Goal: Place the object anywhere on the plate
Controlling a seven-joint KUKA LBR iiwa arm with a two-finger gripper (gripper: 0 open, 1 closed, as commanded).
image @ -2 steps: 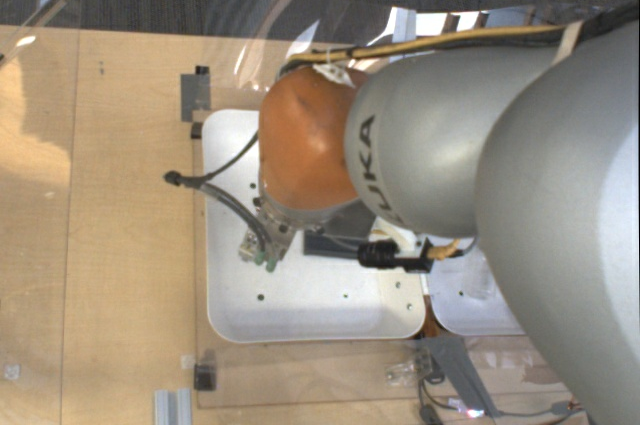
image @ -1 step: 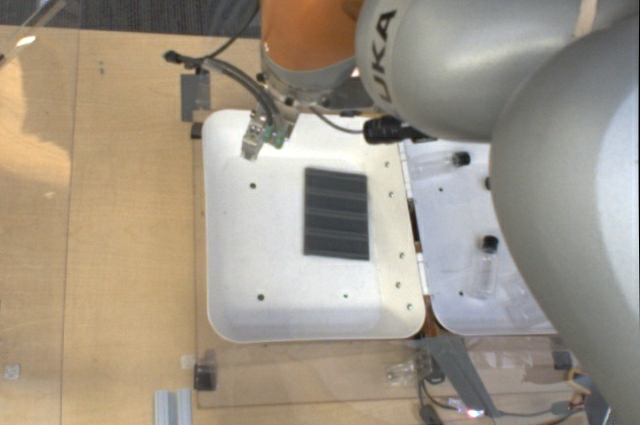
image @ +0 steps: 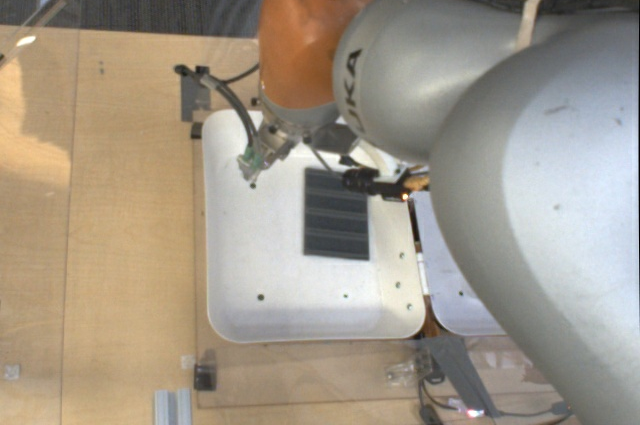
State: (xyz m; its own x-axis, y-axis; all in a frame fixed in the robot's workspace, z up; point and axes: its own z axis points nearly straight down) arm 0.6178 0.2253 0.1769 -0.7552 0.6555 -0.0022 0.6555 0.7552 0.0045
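A dark grey, ribbed rectangular plate [image: 336, 213] lies flat in the middle of the left white bin [image: 240, 293]. My gripper [image: 252, 163] hangs over the bin's upper left part, a little left of and beyond the plate's top edge. Its tip is small and pale with a greenish tint, and I cannot make out a separate object there. The arm's orange band and grey body hide the bin's far right corner and most of the right bin [image: 455, 303].
The wooden bench [image: 100, 213] spreads out to the left of the bins. A black bracket with a cable [image: 192, 93] stands at the left bin's far left corner. Small clips and a metal fitting [image: 205, 375] lie along the bench's front edge.
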